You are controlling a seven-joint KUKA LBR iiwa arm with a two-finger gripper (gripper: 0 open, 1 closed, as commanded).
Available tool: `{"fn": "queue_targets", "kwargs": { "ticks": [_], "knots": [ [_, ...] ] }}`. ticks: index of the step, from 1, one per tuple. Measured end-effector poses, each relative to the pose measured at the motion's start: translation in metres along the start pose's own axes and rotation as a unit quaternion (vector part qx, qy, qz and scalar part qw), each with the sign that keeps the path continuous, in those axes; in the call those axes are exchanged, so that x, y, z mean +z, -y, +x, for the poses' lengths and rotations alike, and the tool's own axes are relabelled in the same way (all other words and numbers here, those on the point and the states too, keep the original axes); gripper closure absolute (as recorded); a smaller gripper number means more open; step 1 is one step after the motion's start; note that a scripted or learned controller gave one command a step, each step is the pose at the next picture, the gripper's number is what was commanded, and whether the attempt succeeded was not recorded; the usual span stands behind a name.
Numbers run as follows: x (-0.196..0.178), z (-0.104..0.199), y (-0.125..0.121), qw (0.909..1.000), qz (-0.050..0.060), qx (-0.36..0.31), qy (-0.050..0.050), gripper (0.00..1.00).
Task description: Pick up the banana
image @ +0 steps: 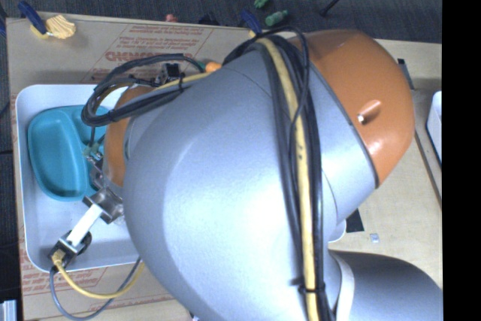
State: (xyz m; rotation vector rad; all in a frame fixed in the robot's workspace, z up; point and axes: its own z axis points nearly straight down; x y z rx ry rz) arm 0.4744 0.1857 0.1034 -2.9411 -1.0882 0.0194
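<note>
My grey arm (248, 199) with its orange band (368, 109) covers most of the view. Beneath it, a teal dish (56, 154) lies in the left white bin (26, 229) on the bench (143, 41). My end effector's state and the banana's location: cannot tell.

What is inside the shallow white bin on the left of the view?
A teal plastic bowl-like object lies in the shallow white bin near its left wall. The grey arm with its orange band covers the rest of the bin, so nothing more can be made out there.
</note>
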Motion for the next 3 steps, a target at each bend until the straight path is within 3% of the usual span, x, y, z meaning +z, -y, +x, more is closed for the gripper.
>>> {"fn": "queue_targets", "kwargs": {
  "ticks": [1, 2, 3],
  "knots": [
    [0.001, -0.002, 0.001, 1.0000, 0.002, 0.000, 0.003, 0.00],
    [0.013, 0.023, 0.020, 0.9793, 0.000, -0.203, 0.001, 0.00],
    [0.003, 0.023, 0.020, 0.9788, 0.001, -0.205, 0.002, 1.00]
  ]
}}
